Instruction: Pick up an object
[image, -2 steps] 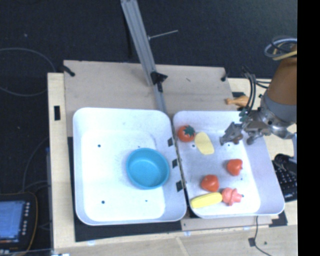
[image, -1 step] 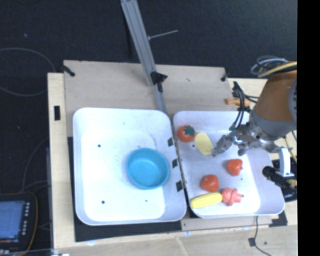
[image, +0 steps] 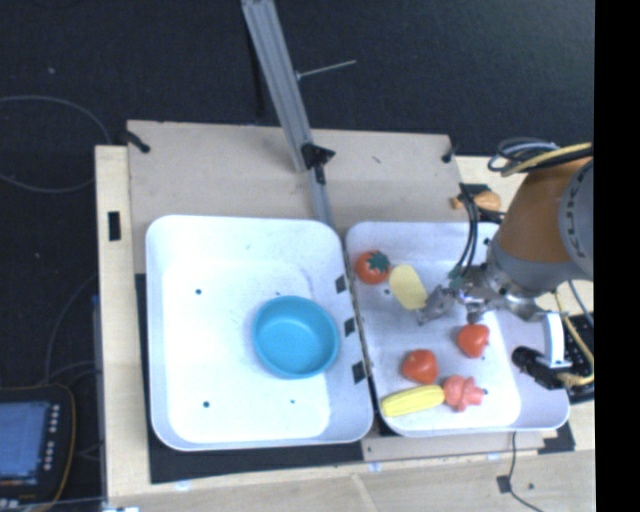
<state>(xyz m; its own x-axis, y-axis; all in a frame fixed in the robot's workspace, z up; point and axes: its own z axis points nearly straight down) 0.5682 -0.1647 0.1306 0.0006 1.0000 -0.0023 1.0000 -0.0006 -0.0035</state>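
Note:
My gripper (image: 443, 305) hangs low over the middle of the right bin (image: 500, 415), reaching in from the right. Just to its left lies a pale yellow piece (image: 407, 286), and a red tomato with a green top (image: 373, 266) sits further left by the bin wall. A small red piece (image: 473, 340) lies right below the gripper. Nearer the front are another red piece (image: 420, 365), a yellow corn cob (image: 412, 401) and a pink toy (image: 462, 391). I see nothing held in the gripper.
The left bin (image: 180, 250) holds a blue bowl (image: 294, 336) near its middle. A grey metal pole (image: 285, 90) slants down from the top to the gap between the bins. The arm's orange band (image: 535, 210) is above the right bin's far right corner.

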